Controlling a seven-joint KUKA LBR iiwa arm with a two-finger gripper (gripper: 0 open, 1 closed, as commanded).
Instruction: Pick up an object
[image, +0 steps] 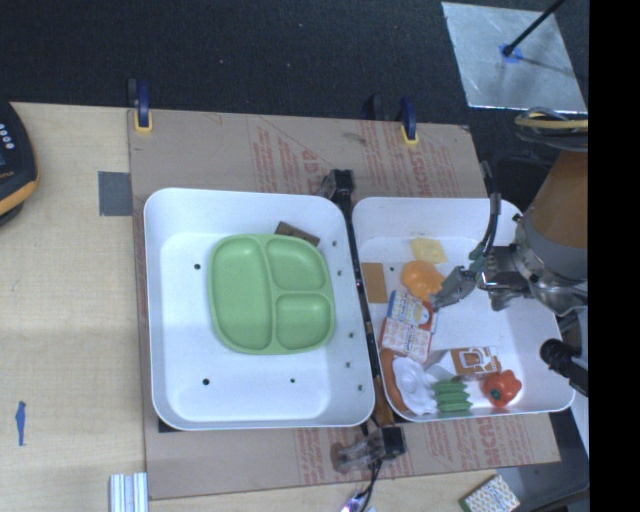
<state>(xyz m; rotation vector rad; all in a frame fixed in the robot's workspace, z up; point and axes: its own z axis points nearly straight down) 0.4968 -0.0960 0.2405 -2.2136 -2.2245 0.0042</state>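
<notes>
My gripper hangs over the middle of the right bin, with the grey arm and its orange band coming in from the right. Its dark tip lies just right of an orange rounded object. Nothing shows held in it. Around it in the bin lie a pale yellow piece, a brown card, a printed packet, a small printed box, a red vegetable-like toy, a green object and a white crumpled item.
The left bin holds a green divided plate with a small brown piece behind it. A black divider rail runs between the bins. Blue clamps pin the cardboard at the back.
</notes>
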